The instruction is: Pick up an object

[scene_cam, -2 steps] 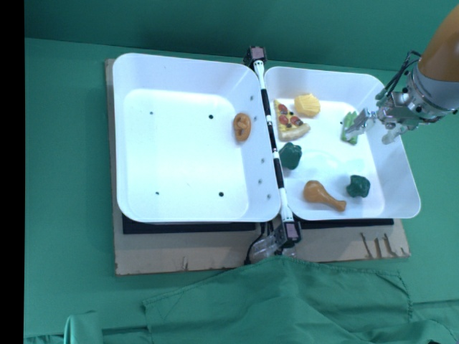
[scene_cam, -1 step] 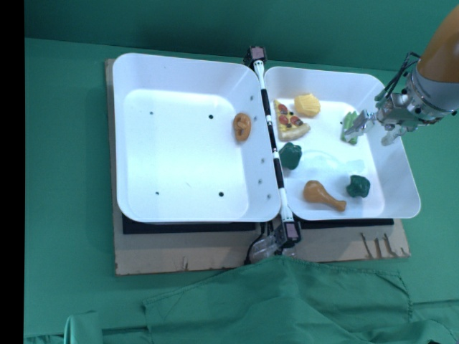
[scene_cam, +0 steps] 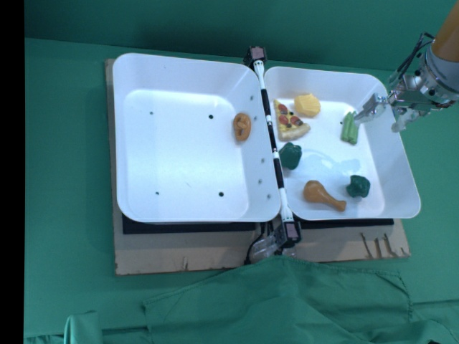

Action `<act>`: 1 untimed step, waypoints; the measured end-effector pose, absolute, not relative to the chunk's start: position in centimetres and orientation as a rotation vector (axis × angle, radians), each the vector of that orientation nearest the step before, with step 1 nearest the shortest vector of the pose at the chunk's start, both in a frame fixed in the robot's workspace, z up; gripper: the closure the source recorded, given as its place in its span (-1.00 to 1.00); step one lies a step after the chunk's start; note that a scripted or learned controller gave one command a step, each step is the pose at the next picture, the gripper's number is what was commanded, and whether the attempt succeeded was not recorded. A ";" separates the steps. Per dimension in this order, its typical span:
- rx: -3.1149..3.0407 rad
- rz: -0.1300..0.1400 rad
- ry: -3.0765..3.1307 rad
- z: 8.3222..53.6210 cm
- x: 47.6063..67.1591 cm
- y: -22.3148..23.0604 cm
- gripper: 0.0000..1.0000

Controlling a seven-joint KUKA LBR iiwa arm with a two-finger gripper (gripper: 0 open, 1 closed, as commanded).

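Over right bin (scene_cam: pixel 401 170) (rim) hangs gripper (scene_cam: pixel 382 115).

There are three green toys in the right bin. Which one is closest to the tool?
The long light-green bean, by the bin's right wall beside the tool. The two dark-green pieces lie farther away.

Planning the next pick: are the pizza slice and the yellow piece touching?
Apart. The camera view shows white bin floor between the pizza slice and the yellow piece.
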State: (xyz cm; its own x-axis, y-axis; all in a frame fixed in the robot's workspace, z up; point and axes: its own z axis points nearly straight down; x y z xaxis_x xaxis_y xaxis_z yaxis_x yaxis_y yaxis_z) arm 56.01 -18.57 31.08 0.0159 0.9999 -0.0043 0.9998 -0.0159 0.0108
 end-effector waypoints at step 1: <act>2.244 0.008 2.183 36.6 57.1 -18.6 -1.00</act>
